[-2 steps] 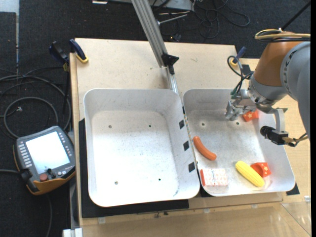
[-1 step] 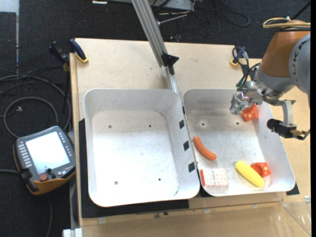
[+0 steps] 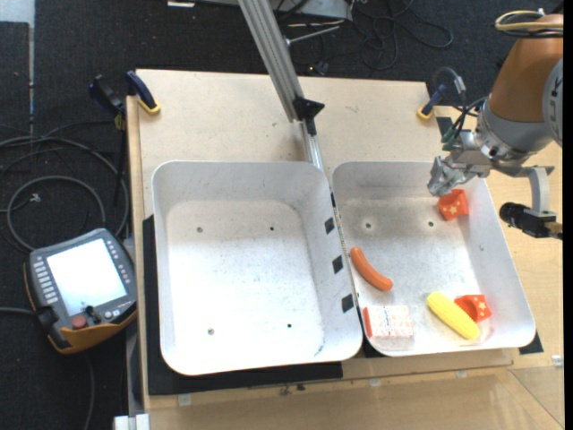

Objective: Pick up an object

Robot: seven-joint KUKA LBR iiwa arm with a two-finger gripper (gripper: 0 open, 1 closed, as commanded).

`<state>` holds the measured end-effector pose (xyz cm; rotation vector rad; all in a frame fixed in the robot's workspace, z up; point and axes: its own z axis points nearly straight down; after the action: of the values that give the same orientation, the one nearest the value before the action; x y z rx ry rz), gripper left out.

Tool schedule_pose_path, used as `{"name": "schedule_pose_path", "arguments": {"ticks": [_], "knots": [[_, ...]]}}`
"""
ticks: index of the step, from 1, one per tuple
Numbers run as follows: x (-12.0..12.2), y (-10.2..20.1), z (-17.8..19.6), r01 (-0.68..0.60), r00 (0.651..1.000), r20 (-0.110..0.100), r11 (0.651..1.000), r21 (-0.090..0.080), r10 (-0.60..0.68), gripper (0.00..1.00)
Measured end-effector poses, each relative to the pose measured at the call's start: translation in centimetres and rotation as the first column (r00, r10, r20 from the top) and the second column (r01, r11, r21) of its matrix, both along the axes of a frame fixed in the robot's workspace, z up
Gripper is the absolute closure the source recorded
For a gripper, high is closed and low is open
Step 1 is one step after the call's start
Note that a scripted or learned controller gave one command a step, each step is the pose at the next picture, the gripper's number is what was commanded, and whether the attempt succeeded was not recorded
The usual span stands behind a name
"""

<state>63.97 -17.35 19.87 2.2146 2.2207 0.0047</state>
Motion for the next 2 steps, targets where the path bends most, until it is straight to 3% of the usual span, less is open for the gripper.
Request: {"name": "schedule_pose_path", "arguments": {"ticks": [1, 2], "knots": [[0.2, 1.1, 5.3, -0.002, 1.000, 0.002, 1.000, 0.000, 0.002, 1.00], [-1.3, 5.8, 4.0, -0.004, 1.000, -0.007, 1.000, 0.003, 0.004, 1.00]]}}
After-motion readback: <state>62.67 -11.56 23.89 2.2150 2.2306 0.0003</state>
